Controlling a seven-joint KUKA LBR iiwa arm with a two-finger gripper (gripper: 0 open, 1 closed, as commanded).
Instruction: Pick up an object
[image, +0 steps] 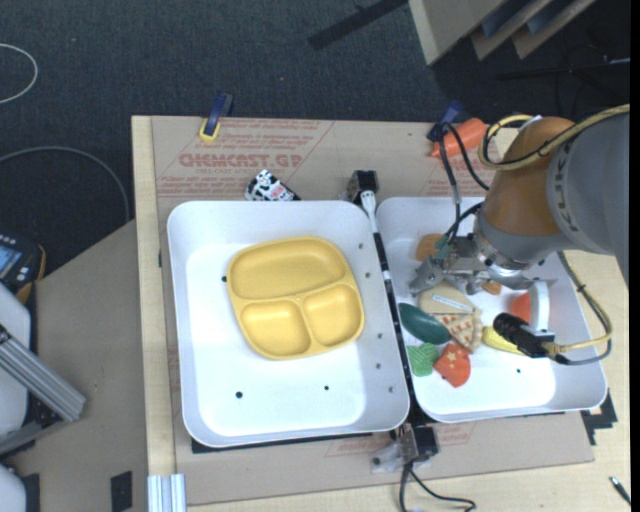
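The claw (447, 268) is hanging low over the upper left of the right bin (560, 395), just above a pale, oval cream piece (447, 299). Whether it is clenched or released cannot be told. Just below the cream piece, a tan wedge (458, 325), a green leaf (420, 322) and a red lump (455, 367) are lying close together. A yellow tray (295, 295) is sitting in the left bin (200, 300).

You see a pale board bench (330, 150) with red print along its far edge. Two white bins rest directly on it, touching side by side: one at the view's left (200, 380), one at its right (545, 388). A small black-and-white item (268, 186) lies just behind the left one.
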